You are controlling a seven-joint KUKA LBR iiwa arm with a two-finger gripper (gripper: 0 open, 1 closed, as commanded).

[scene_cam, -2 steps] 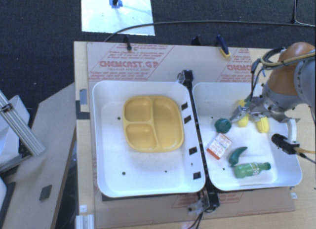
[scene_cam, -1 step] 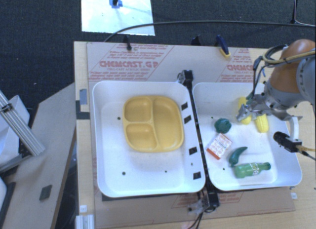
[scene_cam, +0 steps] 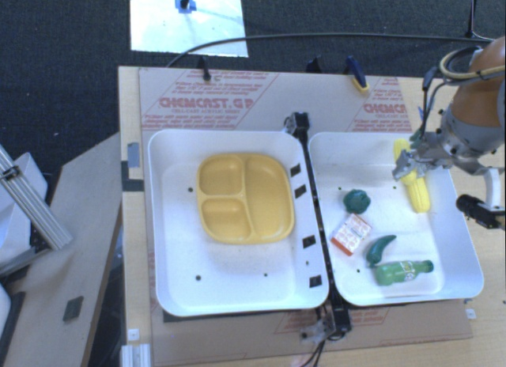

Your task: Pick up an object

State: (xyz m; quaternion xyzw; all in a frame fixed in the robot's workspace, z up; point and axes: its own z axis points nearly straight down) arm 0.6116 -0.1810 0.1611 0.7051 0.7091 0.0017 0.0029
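Lying nearest the lens, along the front wall of the right bin [scene_cam: 455, 286]: green bottle [scene_cam: 403, 271], on its side, long axis running left to right, cap pointing right.

Lying at the far right end of the same bin: yellow corn cob [scene_cam: 417, 190], long axis running from back to front, tilting slightly rightward toward the front. Likely target, judging by position.

Hovering right over the cob's back end: gripper [scene_cam: 411, 164], reaching in from the right on a grey arm [scene_cam: 474, 124] with an orange band. Appearing to touch or nearly touch the cob's upper end; cob extending forward and slightly rightward from the fingertips. Spacing of the fingertips: cannot tell, being too small and blurred against the yellow. Not showing as lifted; resting on the bin floor.

Coming move turning, by judgement, on lining up across the cob's short width, since its long axis runs away from the fingertips toward the front.

Sharing the right bin, moving outward: dark green round lump [scene_cam: 356, 199] near the middle; red and white packet [scene_cam: 351, 234] just in front of it; curved green pepper [scene_cam: 380, 247] lying between packet and bottle, close to the bottle.

Sitting in the left bin [scene_cam: 170, 199]: yellow divided plate [scene_cam: 244, 198], three compartments, all bare.

Bearing both bins: wooden bench [scene_cam: 198, 92].
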